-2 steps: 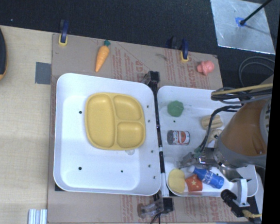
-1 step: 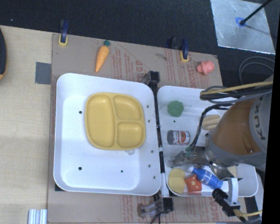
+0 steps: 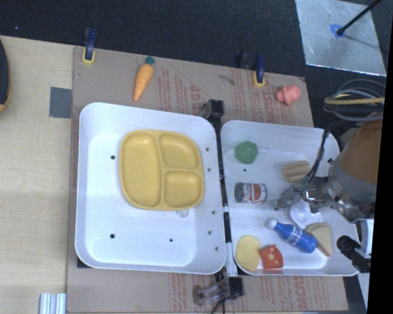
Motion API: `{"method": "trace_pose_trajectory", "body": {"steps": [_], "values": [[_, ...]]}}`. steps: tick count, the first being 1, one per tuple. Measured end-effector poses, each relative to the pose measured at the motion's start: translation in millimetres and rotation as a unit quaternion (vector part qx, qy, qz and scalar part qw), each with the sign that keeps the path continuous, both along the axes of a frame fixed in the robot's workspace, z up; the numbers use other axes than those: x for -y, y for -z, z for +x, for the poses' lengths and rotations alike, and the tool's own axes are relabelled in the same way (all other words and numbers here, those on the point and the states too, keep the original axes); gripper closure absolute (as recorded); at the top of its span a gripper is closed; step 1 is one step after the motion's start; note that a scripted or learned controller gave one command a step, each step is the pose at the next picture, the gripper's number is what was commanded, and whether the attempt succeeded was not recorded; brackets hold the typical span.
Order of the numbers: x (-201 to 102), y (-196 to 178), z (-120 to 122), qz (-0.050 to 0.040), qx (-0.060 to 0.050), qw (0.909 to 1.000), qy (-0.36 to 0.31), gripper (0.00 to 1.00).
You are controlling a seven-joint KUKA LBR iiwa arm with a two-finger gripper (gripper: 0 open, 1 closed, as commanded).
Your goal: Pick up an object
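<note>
The right bin point(image 3: 280, 141) holds several small objects: a green ball-like piece point(image 3: 246, 152), a small can point(image 3: 250, 192) lying on its side, a beige bread-like piece point(image 3: 295, 170), a blue bottle point(image 3: 294, 237), a yellow disc point(image 3: 247, 252), a red block point(image 3: 271, 258) and a pale wedge point(image 3: 321, 237). My gripper point(image 3: 297, 198) hangs low over the right half of this bin, between the beige piece and the blue bottle, just right of the can. A small white thing point(image 3: 301, 214) lies right under it. Nothing shows as held.
The left bin point(image 3: 94, 233) carries a yellow divided plate point(image 3: 161, 169). Outside the bins, a toy carrot point(image 3: 143, 78) and a pink toy point(image 3: 289, 94) lie on the brown board at the back. The arm's grey body point(image 3: 356, 170) covers the right bin's right edge.
</note>
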State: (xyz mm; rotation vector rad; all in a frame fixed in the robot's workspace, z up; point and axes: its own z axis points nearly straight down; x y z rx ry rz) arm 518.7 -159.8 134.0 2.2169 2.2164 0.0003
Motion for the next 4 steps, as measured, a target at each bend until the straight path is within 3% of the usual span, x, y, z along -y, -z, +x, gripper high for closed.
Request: {"method": "trace_pose_trajectory", "body": {"steps": [1, 2, 3, 4], "values": [[-49, 45, -33, 0.0046, -0.007, 1.0000, -0.003, 0.00], [-36, 43, -44, 0.0033, -0.005, 1.0000, -0.001, 0.00], [-35, 32, -43, 0.0032, -0.005, 1.0000, -0.002, 1.00], [58, -7, -32, -0.0003, -0.001, 1.0000, 0.001, 1.00]]}}
